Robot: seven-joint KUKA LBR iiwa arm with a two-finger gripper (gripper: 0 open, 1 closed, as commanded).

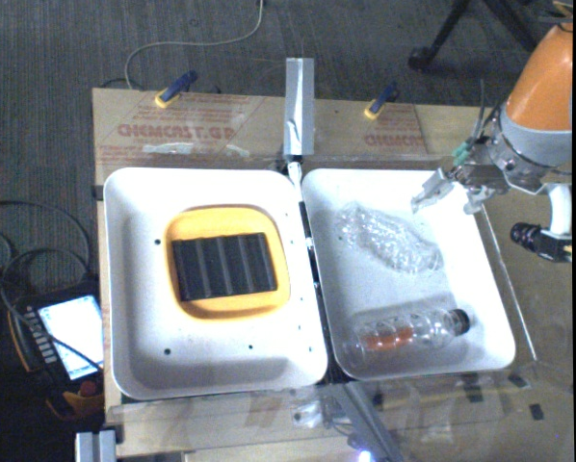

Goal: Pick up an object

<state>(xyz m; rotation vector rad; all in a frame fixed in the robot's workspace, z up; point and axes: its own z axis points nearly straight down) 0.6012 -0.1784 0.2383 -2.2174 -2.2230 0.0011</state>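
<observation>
The gripper [454, 189] is hovering with fingers apart and nothing between them over the right bin [495, 287], near a crumpled plastic bag [389, 239]. The clear bottle [411, 329] may be rolling away if nudged; the slick bag could be slipping free.

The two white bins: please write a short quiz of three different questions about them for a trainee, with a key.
1. True or false: the yellow tray with the dark ribbed insert lies in the left bin.
2. Which thing lies nearest the front edge of the right bin?
A. the crumpled clear wrap
B. the clear bottle
C. a blue clamp
3. Fill in: the gripper hovers over the right bin's far ______ corner.

Key: 1 true; 2 B; 3 right.
</observation>
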